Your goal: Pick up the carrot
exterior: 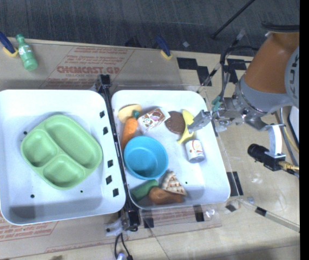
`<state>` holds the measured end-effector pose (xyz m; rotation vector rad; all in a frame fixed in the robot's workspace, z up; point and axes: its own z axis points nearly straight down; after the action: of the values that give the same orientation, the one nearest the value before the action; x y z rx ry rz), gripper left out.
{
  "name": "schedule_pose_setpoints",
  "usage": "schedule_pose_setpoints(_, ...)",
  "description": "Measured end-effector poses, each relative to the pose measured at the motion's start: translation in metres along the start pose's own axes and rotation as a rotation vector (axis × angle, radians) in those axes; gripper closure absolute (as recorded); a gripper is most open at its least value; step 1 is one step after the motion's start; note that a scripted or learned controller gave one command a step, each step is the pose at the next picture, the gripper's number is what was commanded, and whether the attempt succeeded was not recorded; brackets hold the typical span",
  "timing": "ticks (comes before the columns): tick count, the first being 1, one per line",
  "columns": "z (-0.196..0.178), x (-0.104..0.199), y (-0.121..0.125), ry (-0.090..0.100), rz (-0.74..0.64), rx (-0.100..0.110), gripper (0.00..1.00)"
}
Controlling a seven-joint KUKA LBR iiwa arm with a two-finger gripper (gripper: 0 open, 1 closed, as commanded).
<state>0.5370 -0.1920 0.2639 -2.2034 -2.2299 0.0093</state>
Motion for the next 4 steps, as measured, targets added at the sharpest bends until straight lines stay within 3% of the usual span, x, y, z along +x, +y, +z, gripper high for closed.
schedule_pose_setpoints(1,0.077,0.086,0.039,0.001,-0.034,0.007,0.0)
schedule_pose_setpoints(2,0.142,0.1,0.059,0.002,0.267,0.008,0.0)
schedule_pose_setpoints(3,0.163,0.097,0.085,-0.003,0.298,0.005,0.0)
schedule_pose_setpoints(4,0.068,0.147,0.044,0.0,0.396,-0.007,0.0)
